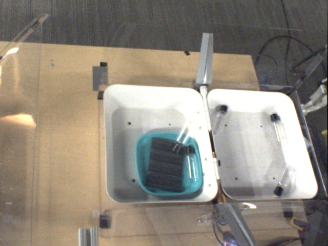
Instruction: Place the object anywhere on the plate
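**Block on the plate**

From the camera above, the dark ribbed block [165, 164] lies flat on the teal plate [142, 158] in the left bin [115, 137] — well inside the rim. My gripper I cannot tell about — released or clenched. The right bin [256, 147] sits alongside, touching.

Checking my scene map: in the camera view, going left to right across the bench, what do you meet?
Bare bench → left bin → teal plate → dark ridged block lying on the plate → right bin.
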Robot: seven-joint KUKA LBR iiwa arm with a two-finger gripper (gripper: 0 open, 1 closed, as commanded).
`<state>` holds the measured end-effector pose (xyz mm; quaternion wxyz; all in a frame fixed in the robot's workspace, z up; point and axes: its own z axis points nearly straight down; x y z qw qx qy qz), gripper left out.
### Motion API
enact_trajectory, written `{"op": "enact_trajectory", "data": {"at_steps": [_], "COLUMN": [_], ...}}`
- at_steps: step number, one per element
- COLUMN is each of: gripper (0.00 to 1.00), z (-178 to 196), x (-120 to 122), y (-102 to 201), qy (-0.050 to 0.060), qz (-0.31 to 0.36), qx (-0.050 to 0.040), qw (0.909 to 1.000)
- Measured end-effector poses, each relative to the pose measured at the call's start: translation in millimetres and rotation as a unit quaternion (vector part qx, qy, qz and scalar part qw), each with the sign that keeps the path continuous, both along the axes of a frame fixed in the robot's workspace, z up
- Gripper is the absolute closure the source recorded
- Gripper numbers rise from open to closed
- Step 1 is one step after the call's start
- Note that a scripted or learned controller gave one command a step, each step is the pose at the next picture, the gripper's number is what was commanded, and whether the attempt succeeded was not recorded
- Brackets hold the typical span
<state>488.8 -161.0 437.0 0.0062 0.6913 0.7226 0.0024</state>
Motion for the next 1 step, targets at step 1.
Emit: {"op": "enact_trajectory", "data": {"at_steps": [1], "gripper": [0.00], "z": [0.0], "x": [-0.2], "y": [-44.8], "qy": [0.000], "qz": [-0.064], "qx": [0.0003], "qw": [0.9980]}}
